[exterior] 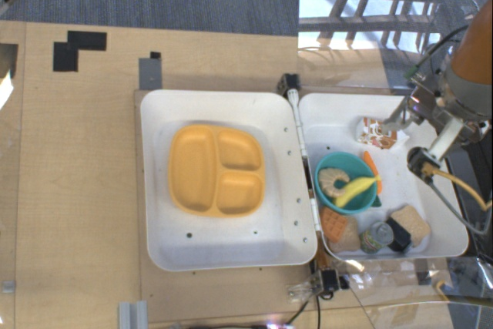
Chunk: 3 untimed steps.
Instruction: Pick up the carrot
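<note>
Carrot (371, 163) lies in the right bin (339, 110), touching the teal bowl's (339, 163) right rim, below a red-white packet (377, 134). Tool (416, 105) hovers near the bin's upper right; its state cannot be told. Left bin (154, 189) holds a yellow tray (216, 169).

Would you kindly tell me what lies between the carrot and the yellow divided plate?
In the camera view, the teal bowl holding a banana lies between the orange carrot and the yellow divided plate, along with the bins' adjoining white rims.
</note>
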Tool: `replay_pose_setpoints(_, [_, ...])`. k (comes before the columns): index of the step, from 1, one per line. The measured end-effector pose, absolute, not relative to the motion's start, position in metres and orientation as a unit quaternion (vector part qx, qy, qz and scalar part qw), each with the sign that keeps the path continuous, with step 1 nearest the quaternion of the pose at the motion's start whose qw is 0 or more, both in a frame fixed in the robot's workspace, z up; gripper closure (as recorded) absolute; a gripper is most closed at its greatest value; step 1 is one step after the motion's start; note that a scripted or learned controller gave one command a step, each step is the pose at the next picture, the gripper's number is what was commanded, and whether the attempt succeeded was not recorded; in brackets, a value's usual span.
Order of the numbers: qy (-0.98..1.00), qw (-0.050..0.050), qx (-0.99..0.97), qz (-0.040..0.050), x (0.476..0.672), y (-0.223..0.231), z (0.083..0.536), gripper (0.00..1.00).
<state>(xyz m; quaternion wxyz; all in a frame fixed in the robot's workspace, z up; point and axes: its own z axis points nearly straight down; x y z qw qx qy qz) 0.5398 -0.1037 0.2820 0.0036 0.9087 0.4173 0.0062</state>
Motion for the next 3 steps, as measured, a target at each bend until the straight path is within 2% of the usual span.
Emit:
replay_pose_setpoints(1, [0.538, -0.002, 0.843, -0.0018, 0.513, -0.103, 0.127, 0.0])
replay_pose_setpoints(2, [0.501, 0.005, 0.866, 0.006, 0.575, -0.151, 0.089, 0.0])
replay_pose_setpoints(3, [0.505, 0.006, 0.863, 0.0095, 0.579, -0.148, 0.103, 1.0])
